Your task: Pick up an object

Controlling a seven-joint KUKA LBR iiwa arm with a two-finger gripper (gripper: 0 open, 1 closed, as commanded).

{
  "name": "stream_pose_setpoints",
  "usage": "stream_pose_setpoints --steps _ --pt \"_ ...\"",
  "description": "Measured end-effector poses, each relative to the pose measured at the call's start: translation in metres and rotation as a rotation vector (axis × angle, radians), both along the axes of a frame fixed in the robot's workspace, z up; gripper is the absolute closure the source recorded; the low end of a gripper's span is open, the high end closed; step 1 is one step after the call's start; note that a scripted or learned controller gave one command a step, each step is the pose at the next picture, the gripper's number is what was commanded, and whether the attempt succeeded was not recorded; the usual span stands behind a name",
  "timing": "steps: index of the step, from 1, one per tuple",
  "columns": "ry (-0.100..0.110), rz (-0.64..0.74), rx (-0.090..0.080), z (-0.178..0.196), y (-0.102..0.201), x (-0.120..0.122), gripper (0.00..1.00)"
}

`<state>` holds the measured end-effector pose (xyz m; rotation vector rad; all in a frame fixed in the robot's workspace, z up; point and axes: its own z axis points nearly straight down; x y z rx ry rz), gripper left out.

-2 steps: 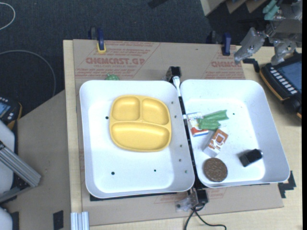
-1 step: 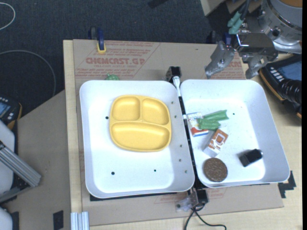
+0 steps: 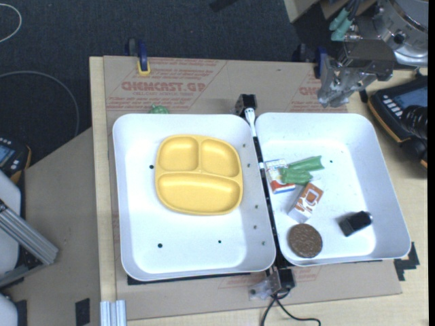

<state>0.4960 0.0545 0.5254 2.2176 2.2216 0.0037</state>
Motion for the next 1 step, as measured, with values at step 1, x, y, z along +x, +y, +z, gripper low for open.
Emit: stream_pose_setpoints --steps 1 --pt "0.011 0.002 -0.001 -0.0732 0.0351 -0.0115 1.0"
